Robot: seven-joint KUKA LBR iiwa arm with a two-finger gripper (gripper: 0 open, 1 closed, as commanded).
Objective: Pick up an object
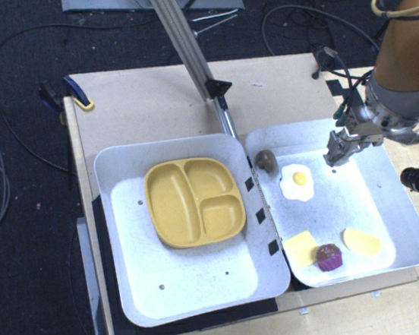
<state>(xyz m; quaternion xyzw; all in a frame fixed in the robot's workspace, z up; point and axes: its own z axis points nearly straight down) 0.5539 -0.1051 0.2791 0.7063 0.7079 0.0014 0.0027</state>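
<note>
On the pale wooden bench, two shallow white bins sit side by side, their inner edges touching near the middle of the view. The left bin is the larger in the frame; the right bin lies under the arm.

Arm: enters from the right, orange band above grey wrist, reaching down over the upper right part of the right bin. Gripper hangs over that bin's upper area, to the right of the fried egg and apart from it. Nothing visible between the fingers. Open or closed: cannot tell, the fingertips are too dark and small to resolve.

Left bin contents: one yellow divided plate, three compartments, lying flat in the upper middle of the bin.

Right bin contents, largest first:
- toy fried egg, white with yellow yolk, upper left area, flat.
- yellow cheese slice, squarish, lower left, touching the purple piece.
- yellow oval piece, lower right, apart from the others.
- purple round piece, near the bottom edge, between the cheese and the oval.
- brown roundish item, upper left corner, just beside the egg.

A metal pole crosses the bench top at a slant.
</note>
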